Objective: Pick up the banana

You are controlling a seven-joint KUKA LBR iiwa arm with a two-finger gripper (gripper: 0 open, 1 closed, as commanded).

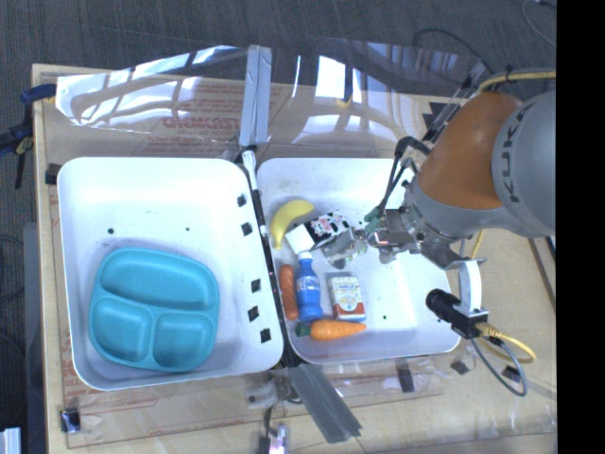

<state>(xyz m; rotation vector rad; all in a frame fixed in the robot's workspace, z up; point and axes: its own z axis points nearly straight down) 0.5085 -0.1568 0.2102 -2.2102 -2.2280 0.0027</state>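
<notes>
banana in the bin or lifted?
In the bin: banana lies on the right bin's floor, left of the gripper.

Below me a pale wooden bench top bears faded red printing. A dark grey ribbed carpet floor runs along its top and left edges. Clear plastic sheeting lies crumpled across the far side, catching streaks of white light. A blue clamp grips the bench's left corner.
</notes>
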